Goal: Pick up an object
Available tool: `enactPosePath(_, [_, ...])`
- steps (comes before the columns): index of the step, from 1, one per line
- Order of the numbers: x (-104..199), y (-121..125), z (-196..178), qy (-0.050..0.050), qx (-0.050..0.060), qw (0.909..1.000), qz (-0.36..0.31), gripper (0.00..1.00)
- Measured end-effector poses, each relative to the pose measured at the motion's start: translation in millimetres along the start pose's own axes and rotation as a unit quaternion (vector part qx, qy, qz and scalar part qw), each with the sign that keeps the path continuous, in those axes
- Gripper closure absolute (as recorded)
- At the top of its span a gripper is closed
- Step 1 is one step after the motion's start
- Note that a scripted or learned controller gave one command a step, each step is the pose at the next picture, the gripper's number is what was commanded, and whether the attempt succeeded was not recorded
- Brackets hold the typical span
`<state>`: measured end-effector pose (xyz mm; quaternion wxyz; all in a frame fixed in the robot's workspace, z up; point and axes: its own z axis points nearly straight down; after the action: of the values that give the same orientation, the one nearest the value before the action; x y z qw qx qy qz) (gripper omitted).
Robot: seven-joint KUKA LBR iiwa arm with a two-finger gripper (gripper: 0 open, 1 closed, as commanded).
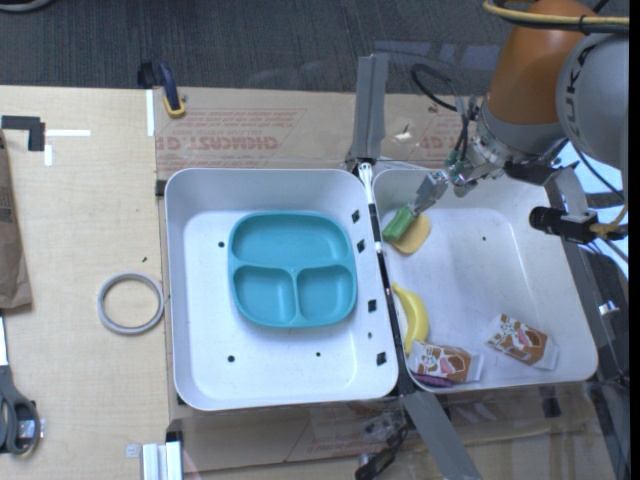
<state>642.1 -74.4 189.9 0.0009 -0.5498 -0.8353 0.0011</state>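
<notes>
Jaws: lowered into the far left corner of the right bin (480,278), tip just above and beside the green block (398,223); width of opening not discernible from this angle, nothing seen held between them.

Arm (560,78): grey with orange band, entering over the right bin's far right corner.

Right bin, contents:
- green block, at the far left corner, close against the left wall, touching a pale yellow round piece (417,236) on its near side.
- banana (411,313), lying along the left wall, toward the near left corner.
- snack packet (441,362), near left corner, just beside the banana's near end.
- second snack packet (520,341), toward the near right corner, apart from the first.

Left bin (200,328), contents:
- teal divided plate (293,268), three compartments, roughly central.

Surface (80,218), left of the bins:
- tape ring (130,301), lying flat, near the left bin's left wall.
- scissors (15,423), at the near left edge, partly cut off.
- brown paper bag (12,228), at the left edge, partly cut off.
</notes>
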Motion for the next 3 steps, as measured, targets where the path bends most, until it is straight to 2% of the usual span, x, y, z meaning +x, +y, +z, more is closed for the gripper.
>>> enactPosePath(1, [0, 0, 0, 0.000, 0.000, 1.0000, 0.000, 0.00])
enactPosePath(2, [17, 16, -1, -0.001, -0.001, 0.9967, 0.081, 0.00])
enactPosePath(3, [5, 15, -2, -0.001, -0.002, 0.9999, -0.011, 0.00])
